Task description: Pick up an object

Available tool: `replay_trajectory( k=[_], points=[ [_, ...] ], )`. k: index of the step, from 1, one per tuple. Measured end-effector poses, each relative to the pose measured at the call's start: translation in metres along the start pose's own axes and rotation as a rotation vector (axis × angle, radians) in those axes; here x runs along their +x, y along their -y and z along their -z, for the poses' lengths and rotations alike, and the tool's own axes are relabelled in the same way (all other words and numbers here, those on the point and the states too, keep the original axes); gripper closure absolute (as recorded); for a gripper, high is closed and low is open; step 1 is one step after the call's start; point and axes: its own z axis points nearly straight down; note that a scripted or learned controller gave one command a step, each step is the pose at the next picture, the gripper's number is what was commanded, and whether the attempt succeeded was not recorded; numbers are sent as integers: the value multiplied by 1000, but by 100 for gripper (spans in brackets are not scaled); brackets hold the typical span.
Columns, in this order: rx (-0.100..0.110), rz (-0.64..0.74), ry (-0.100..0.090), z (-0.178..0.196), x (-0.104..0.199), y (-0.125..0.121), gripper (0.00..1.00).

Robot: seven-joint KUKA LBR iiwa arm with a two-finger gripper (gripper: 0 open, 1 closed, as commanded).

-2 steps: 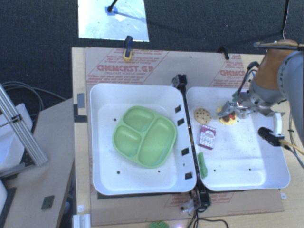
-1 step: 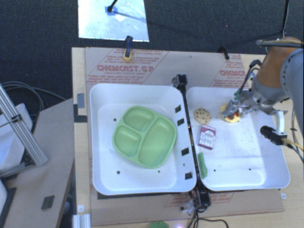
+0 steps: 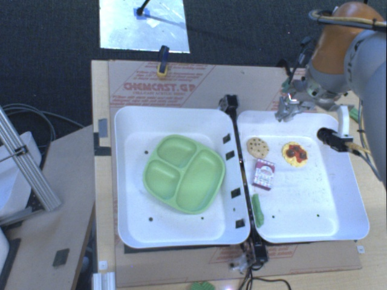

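The bench [image 3: 181, 80] is seen to be covered by a flat brown board printed with red lettering. Two shallow, glossy white bins with rounded corners are set side by side on it. The left bin [image 3: 130, 222] is occupied by a pale green plastic tray [image 3: 183, 173], smooth and rounded, divided into three compartments. The right bin [image 3: 320, 216] is shared by four small objects. A pink and white rectangular packet [image 3: 263, 174] is laid near the bin's middle left. A round yellow disc topped with red [image 3: 295, 154] is placed to its upper right, and a round tan cookie with dark specks [image 3: 257, 147] is found just above the packet, apart from it. A slim green stick-shaped piece [image 3: 257, 210] is laid along the bin's left wall, below the packet.

The grey arm with its orange band [image 3: 338, 44] is brought in from the right, and the metallic gripper [image 3: 286, 110] is hung over the far edge of the right bin, well apart from every object. Whether it is open or closed cannot be told from this view, and nothing is seen to be gripped
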Motion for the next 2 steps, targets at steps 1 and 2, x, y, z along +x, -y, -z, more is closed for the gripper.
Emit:
replay_trajectory(
  k=[1, 2],
  points=[
    [9, -13, 1, 38, -32, 60, 100],
    [9, -8, 1, 36, -31, 58, 0]
  ],
)
